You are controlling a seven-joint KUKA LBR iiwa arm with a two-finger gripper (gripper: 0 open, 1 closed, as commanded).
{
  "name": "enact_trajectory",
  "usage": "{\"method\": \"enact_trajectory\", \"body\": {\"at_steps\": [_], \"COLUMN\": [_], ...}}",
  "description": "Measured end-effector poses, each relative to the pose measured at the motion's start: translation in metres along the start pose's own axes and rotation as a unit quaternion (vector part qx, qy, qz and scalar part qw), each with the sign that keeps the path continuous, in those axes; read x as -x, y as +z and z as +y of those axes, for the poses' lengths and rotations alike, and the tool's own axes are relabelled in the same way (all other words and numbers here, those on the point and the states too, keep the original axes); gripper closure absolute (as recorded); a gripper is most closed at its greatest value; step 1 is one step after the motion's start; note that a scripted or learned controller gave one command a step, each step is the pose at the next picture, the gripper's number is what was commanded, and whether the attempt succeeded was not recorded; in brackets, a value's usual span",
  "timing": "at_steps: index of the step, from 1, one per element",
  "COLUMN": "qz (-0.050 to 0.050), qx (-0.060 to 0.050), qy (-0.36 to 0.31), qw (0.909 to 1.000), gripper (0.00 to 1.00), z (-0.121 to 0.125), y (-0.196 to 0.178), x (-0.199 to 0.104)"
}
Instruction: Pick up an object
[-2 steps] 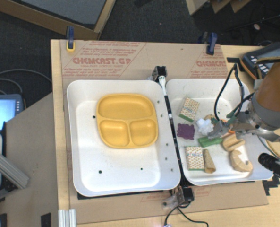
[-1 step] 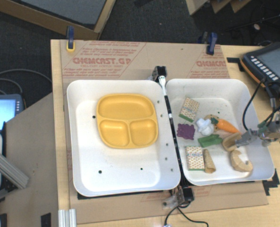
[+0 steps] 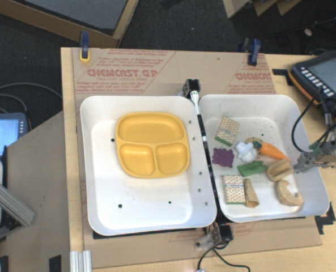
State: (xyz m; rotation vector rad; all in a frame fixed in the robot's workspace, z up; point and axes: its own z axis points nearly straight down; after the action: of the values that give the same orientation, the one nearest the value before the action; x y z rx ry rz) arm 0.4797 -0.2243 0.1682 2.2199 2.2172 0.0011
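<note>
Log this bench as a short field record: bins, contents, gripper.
left bin: yellow three-compartment plate
right bin: two patterned square packets, purple piece, toy carrot, green piece, white piece, bread-like pieces
gripper: at right bin's right rim, holding nothing visible

Both bins are plain white: the left bin (image 3: 100, 169) holds a yellow three-section plate (image 3: 152, 144), solid in colour. In the right bin (image 3: 281, 106) lie two packets (image 3: 228, 130) with a fine beige-and-green check, the second packet (image 3: 234, 188) near the front. A purple piece (image 3: 223, 157) sits beside a white lump (image 3: 245, 150), an orange carrot (image 3: 271, 151) with a green end, a green piece (image 3: 252, 169) and tan bread-like pieces (image 3: 288, 192). The bench (image 3: 128, 72) carries brown board printed with red lettering, and blue clamps (image 3: 85, 45).
</note>
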Motion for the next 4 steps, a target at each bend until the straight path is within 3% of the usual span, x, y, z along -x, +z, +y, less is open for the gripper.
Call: {"method": "enact_trajectory", "body": {"at_steps": [1,2,3,4], "qz": [0.004,0.002,0.003,0.003], "qx": [-0.003,-0.003,-0.003,-0.005], "qy": [-0.004,-0.001,-0.003,0.000], "qw": [1.0000,1.0000,1.0000,1.0000], "gripper": [1.00,0.00,0.00,0.00], "z": [0.000,-0.001,0.049,-0.004], "y": [-0.010,-0.009,0.087,0.084], "x": [-0.072,-0.067,-0.113,-0.121]}}
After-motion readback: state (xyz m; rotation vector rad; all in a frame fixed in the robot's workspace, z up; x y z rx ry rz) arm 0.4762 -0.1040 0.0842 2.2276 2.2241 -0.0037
